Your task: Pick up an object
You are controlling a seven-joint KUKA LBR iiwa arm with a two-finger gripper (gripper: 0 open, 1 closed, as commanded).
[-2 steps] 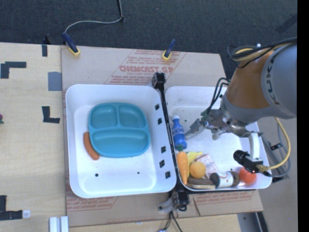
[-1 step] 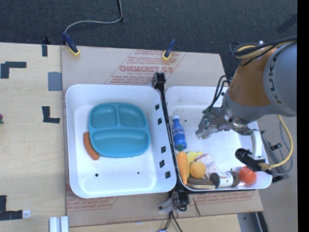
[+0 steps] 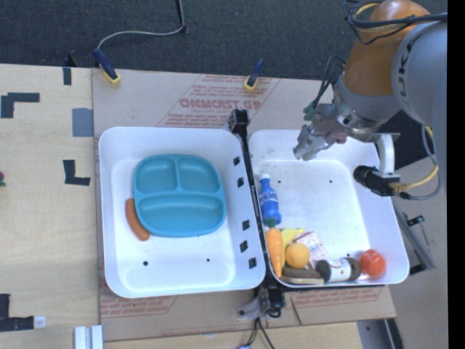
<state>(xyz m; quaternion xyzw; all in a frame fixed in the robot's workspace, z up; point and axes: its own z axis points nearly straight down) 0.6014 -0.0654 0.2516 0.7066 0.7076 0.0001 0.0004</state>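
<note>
We see the grey metal end effector (image 3: 306, 147) hanging over the far rim of the right shallow white plastic bin (image 3: 341, 184) — whether it is apart or together we cannot tell, and nothing shows in its grip. The objects sit well apart from it along that bin's left and near sides: a blue plastic bottle (image 3: 269, 201), a tapered orange carrot (image 3: 275, 249), a round orange fruit (image 3: 296, 255), a glossy red tomato (image 3: 372, 262). In the left white bin (image 3: 116, 217) lie a smooth teal divided plate (image 3: 179, 195) and an orange-brown sausage (image 3: 136, 219).

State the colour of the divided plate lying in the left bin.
Turquoise blue; the divided plate shows plainly in the camera view.
</note>
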